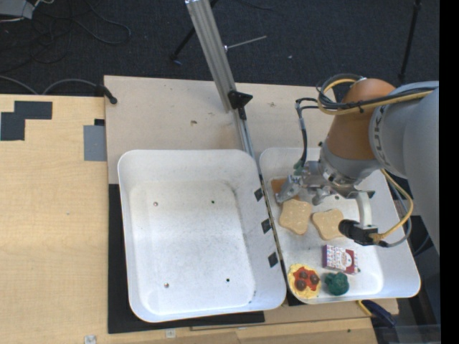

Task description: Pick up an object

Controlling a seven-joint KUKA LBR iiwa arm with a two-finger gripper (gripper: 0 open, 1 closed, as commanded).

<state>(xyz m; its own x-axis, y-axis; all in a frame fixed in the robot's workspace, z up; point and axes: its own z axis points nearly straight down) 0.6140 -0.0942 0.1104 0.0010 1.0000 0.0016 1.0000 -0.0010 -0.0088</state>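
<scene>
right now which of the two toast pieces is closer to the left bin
The toast slice beside the bins' shared edge. The other toast piece lies farther right, toward the right bin's middle.

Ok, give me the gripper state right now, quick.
Gripper: cannot be told; it sits low in the right bin, just above the toast slice.

Matt white plastic bins (188, 303) sit on a pale wooden bench (50, 213).

Robotics lab; arm (401, 131), cabled floor (64, 20), test bins (143, 185).
</scene>
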